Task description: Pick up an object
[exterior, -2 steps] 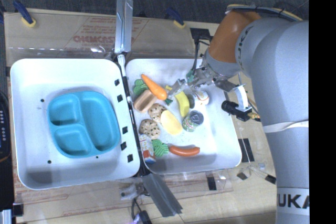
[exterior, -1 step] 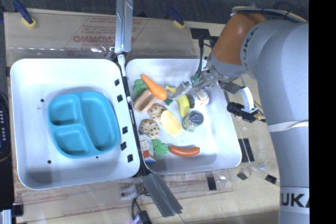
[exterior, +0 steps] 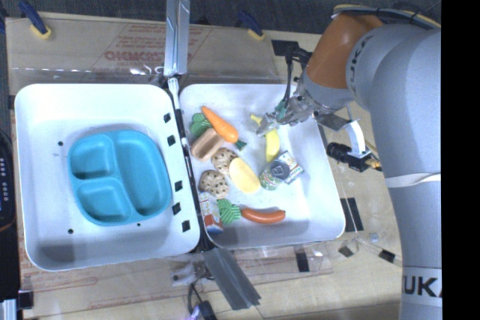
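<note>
Nearest the camera, along the front wall of the right-hand shallow white plastic bin (exterior: 322, 217), lies a red-orange toy sausage (exterior: 263, 215), stretched across the bin, with a small green leafy toy piece (exterior: 229, 212) just beside its left end. Further back from the sausage sit a round brown toy cookie (exterior: 214, 181), a pale yellow egg-shaped toy (exterior: 244, 175) and a small silver-and-green toy can (exterior: 280, 170) lying on its side.

Beyond the can lies the likely target, a yellow toy banana (exterior: 272, 144). Its long axis runs roughly front to back in the bin, its far tip pointing up towards the gripper (exterior: 274, 120). Left of the banana lie a tan toy hot-dog bun (exterior: 204, 145) and an orange toy carrot (exterior: 220, 124), the carrot slanting from upper left to lower right.

The gripper hangs just past the banana's far end, low over the bin floor, carried by the grey arm with its orange band (exterior: 334, 49) reaching in from the right. So the banana lies immediately on the near side of the gripper, nearly in line with its own length. Whether the gripper is released or clenched I cannot tell. Nothing can be made out in its grasp.

In the left-hand white bin (exterior: 30, 161), well away from the banana, rests a blue three-compartment plastic tray (exterior: 118, 176).
</note>
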